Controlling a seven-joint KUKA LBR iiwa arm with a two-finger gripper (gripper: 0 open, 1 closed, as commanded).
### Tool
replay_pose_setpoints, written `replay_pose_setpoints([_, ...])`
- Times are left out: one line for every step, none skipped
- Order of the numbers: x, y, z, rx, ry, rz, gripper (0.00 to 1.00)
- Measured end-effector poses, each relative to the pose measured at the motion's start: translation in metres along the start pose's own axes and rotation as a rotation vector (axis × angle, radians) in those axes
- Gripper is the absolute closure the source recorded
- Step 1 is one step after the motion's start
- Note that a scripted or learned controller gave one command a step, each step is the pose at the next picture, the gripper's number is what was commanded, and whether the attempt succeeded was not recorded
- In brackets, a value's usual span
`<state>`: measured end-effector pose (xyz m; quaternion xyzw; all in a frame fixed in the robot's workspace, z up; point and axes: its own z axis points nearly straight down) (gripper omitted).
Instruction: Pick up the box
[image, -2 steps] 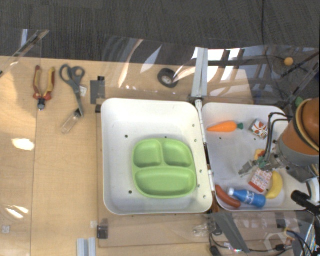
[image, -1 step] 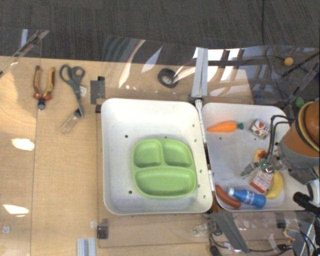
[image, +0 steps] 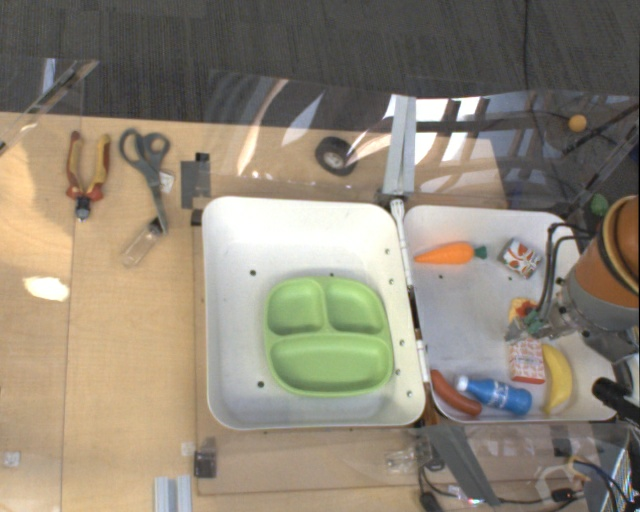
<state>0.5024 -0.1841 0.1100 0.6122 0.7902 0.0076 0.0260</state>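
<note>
We think the box (image: 526, 360) is light and stiff, so we grab its flat sides. The gripper (image: 527, 322) hangs just above it; we cannot tell its state.

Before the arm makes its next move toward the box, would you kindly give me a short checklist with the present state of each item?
1. Box lies in the right bin: ok.
2. Gripper over the box: ok, just above its upper end.
3. Box between the fingers: cannot tell.
4. Free room around the box: not ok, the banana lies against its right side.
5. Blue bottle apart from the box: cannot tell, it is very near.
</note>
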Motion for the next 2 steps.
replay_pose_setpoints([0.0754,0.0107,-0.0884,0.033,0.032,-0.173,1.0])
replay_pose_setpoints([0.0753,0.0105,-0.0882,0.034,0.032,-0.173,0.0])
